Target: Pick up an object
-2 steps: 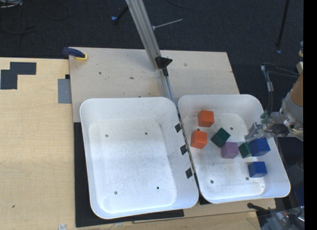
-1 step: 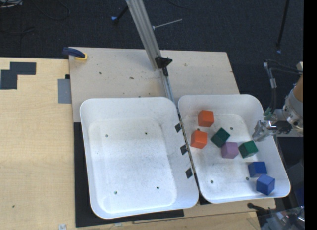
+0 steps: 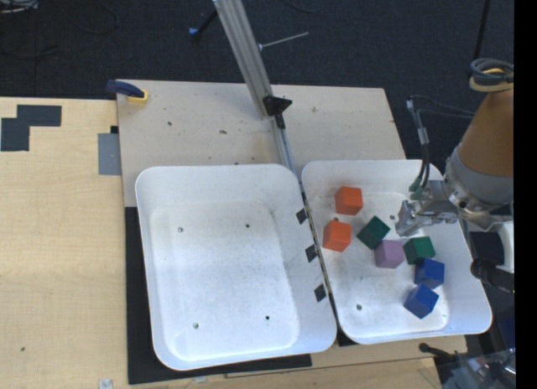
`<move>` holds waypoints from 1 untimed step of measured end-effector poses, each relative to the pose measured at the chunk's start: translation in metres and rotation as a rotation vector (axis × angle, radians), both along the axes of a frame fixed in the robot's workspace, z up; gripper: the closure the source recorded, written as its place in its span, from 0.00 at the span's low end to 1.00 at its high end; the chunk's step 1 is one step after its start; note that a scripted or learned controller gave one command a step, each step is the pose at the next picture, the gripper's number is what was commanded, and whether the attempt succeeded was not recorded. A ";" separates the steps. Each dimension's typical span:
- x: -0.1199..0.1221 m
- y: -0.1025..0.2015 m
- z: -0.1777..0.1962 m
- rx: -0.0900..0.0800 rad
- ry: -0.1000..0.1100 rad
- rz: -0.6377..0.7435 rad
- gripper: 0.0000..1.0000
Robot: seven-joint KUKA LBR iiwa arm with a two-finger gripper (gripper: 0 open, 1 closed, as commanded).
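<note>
Seven cubes lie in the right bin (image 3: 478, 316) in front of you: two orange cubes, one at the upper left (image 3: 348, 199) and one just below it near the divider (image 3: 336, 235); a dark green cube (image 3: 373, 231) tilted beside that second orange one; a purple cube (image 3: 389, 253) touching the dark green one's lower right; a second green cube (image 3: 419, 249) just right of the purple; and two blue cubes, one (image 3: 430, 272) right under the second green cube and the other (image 3: 421, 300) just below it, nearer the bin's front rim. Your end effector (image 3: 409, 216) hangs over the right bin, above the gap between the dark green cube and the second green cube, with the arm (image 3: 487, 148) reaching in from the right. You cannot tell from this slanted view whether it is spread or pressed together, and no cube can be seen caught in it. The left bin (image 3: 151, 186) sits beside the right one on the worktop (image 3: 201, 119), and a slanted metal rail (image 3: 247, 56) rises behind the two bins.
</note>
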State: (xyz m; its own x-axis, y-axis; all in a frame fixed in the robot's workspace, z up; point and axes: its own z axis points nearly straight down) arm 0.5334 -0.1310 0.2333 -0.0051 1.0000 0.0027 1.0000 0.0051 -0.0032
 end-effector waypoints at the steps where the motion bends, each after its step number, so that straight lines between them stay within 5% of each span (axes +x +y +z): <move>1: 0.018 0.054 0.008 0.000 -0.001 0.001 1.00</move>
